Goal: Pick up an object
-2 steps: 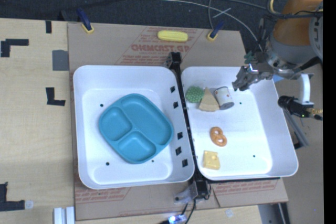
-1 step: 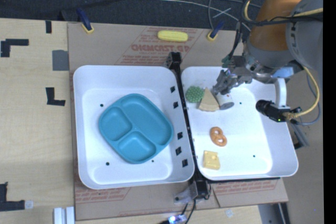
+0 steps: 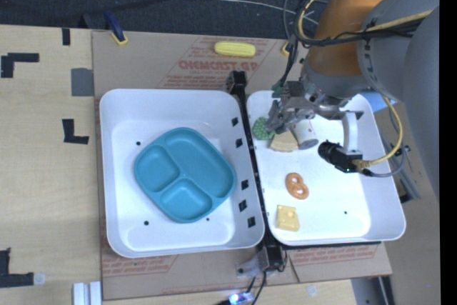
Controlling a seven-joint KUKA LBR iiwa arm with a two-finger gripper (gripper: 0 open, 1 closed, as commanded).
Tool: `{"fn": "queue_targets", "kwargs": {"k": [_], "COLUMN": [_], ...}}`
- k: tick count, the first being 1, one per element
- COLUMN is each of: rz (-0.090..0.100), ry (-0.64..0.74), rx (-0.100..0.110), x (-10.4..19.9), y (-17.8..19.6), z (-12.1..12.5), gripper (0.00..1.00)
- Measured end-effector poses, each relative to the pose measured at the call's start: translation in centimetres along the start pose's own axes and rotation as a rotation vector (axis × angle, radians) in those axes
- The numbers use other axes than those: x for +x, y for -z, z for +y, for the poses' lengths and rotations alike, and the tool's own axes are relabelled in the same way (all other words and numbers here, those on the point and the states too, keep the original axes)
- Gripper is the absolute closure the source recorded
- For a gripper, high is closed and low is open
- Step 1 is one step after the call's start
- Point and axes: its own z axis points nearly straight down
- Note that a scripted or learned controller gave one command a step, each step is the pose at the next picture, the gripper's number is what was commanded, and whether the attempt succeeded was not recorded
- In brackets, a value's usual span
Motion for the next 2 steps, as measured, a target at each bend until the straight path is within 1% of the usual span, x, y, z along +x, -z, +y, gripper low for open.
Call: {"fn": "queue_targets", "kwargs": {"k": [1,2], "rz": [0.000,0.000], "ry": [0.000,0.000], "rx": [0.000,-0.001], "x": [5.2,10.4], "y": [0.2,1.2], "z": [-0.9,-0.5], "gripper": [1.00,1.00]}}
